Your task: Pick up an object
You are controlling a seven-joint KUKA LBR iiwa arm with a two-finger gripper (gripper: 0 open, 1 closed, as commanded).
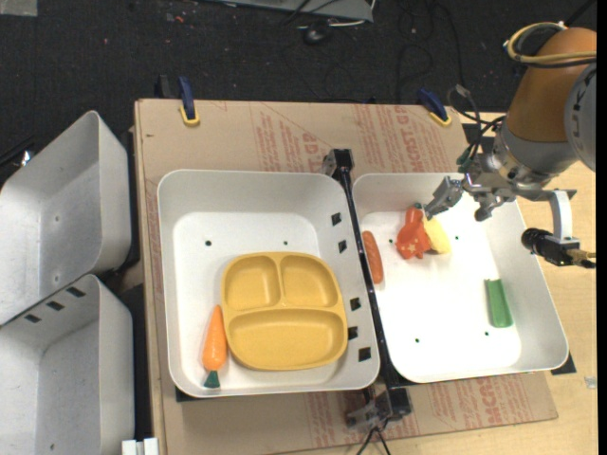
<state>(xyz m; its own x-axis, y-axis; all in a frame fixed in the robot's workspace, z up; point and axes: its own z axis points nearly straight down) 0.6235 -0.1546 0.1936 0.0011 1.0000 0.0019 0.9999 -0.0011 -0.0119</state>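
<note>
In the right bin (531, 349) a red pepper-like toy (411, 234) lies against a small yellow piece (437, 236) near the bin's back left. An orange sausage-shaped toy (373, 256) rests along the bin's left wall. A green block (498, 303) lies toward the right side. My gripper (467, 202) hangs above the back of this bin, just right of and above the red and yellow toys, open with nothing between its fingers.
The left bin (180, 254) holds a yellow divided plate (283, 311) and a carrot toy (214, 341) beside it on the left. Spare white bins (57, 254) are stacked off the bench at the left. Blue clamps (189, 102) sit at the board's back edge.
</note>
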